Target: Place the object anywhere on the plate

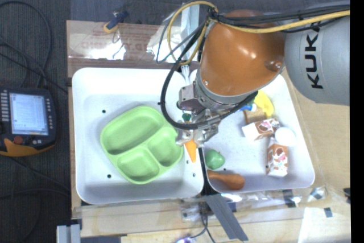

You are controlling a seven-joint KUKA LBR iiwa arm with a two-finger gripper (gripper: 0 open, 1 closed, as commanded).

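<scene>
A KUKA arm (244, 60) reaches in from the right over two white bins, its gripper (193, 138) hanging above the wall between them with a small orange object (191, 151), carrot-like in shape, showing just below the fingers. The orange piece appears pinched between the fingertips, so the fingers look clenched on it, though the wrist hides much of the contact. The green plate (142, 145), a divided tray with three compartments, lies in the left bin (91, 94), its right rim just beside the gripper. In the right bin (296, 173) sit a green round item (215, 159), a brown item (227, 180), a yellow piece (263, 104), a white ball (284, 136) and two small printed cartons (277, 159). The object is not yet over the plate; it hovers at the plate's right edge, over the divider. The risk from here is a release made too early: the piece could strike the divider or the plate's raised rim and tumble back into the right bin or onto the bare bin floor. A thin grip on a tapered shape could also let it slip during the short carry leftward.
</scene>
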